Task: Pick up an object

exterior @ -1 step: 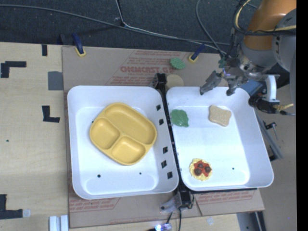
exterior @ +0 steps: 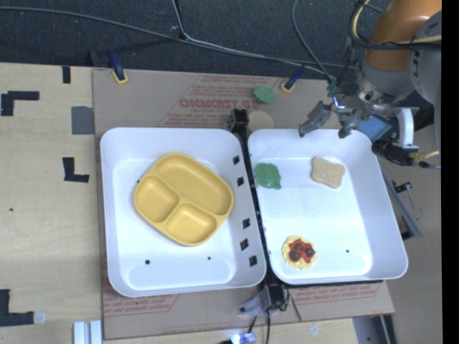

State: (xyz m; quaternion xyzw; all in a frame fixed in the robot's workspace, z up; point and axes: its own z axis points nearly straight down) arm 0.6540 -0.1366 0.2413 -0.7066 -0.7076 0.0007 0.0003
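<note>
- Left bin (exterior: 118,149): yellow divided tray (exterior: 183,198) lying flat, not my target imo.
- Right bin (exterior: 384,256): green leaf piece (exterior: 267,175) near divider, toast slice (exterior: 328,172) upper right, small pizza (exterior: 299,252) at front. All loose, well apart, so easy picks.
- My gripper (exterior: 328,122) hangs over far rim, fingers spread, grasping nothing; toast is closest.

Arm (exterior: 405,20) cropped at right edge

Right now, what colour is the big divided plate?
Yellow. The divided plate sits in the left bin, seen from the camera view.
</note>
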